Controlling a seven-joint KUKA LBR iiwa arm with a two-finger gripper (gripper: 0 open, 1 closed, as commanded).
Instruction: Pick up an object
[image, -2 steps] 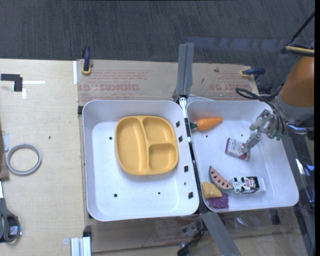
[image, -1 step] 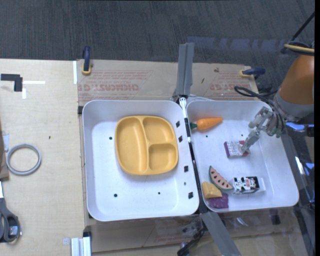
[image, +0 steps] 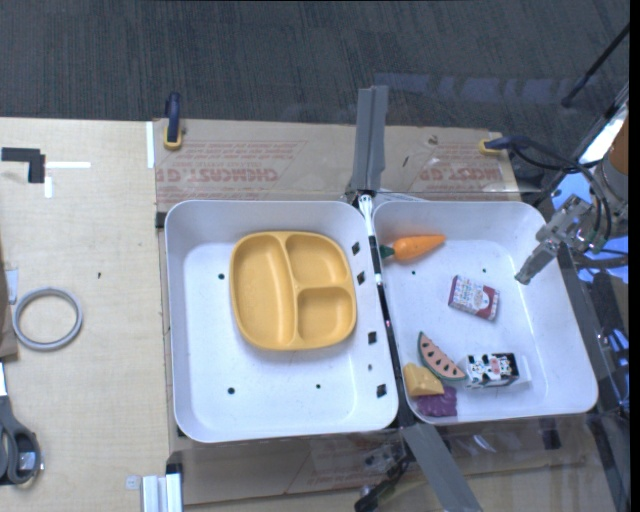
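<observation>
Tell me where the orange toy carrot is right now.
The orange toy carrot lies in the right white bin, near its top-left corner beside the divider between the bins, up and left of the small red carton.

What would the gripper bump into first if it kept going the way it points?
Probably bare floor of the right bin. The gripper points down-left, and the red carton lies further along; depth is unclear.

Yellow plate (image: 293, 290) in left bin (image: 190, 330); end effector (image: 540, 257) above right bin (image: 560, 330).
</observation>
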